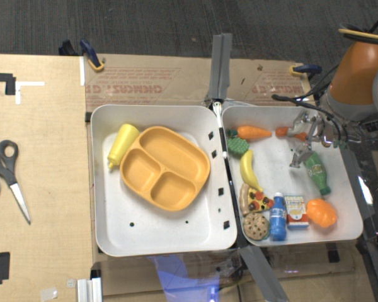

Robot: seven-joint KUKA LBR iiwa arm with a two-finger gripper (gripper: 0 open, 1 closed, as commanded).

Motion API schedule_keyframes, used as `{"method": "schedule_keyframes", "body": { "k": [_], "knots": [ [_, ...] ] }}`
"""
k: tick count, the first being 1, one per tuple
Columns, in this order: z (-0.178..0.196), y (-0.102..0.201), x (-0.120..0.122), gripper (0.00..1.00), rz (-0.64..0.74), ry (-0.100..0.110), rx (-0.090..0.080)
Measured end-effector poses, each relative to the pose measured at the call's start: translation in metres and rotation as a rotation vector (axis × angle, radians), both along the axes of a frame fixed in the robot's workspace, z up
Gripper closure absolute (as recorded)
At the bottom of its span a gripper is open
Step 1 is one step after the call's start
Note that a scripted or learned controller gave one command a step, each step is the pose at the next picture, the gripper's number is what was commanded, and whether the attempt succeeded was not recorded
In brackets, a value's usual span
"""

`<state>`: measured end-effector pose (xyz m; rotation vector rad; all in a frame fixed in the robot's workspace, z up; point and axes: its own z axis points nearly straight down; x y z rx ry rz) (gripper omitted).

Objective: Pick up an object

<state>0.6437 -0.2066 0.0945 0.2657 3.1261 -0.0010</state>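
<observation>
We hover the gripper in the right bin, grip state unclear, green bottle just beside, so next: descend and close on it.

Two white bins are sitting side by side: the left bin is carrying one yellow divided plate and one yellow bottle; the right bin is carrying one banana, one carrot, one green bottle, one blue bottle, one cookie and one orange.
</observation>
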Motion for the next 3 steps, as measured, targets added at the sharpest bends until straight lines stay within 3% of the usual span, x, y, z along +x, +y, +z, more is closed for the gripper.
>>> {"method": "schedule_keyframes", "body": {
  "k": [1, 2, 3],
  "knots": [
    [-0.001, 0.005, -0.020, 0.00, -0.032, -0.001, 0.000],
    [0.010, 0.006, -0.018, 1.00, -0.029, -0.007, -0.002],
    [0.010, 0.006, -0.018, 0.00, -0.029, -0.007, -0.002]
  ]
}}
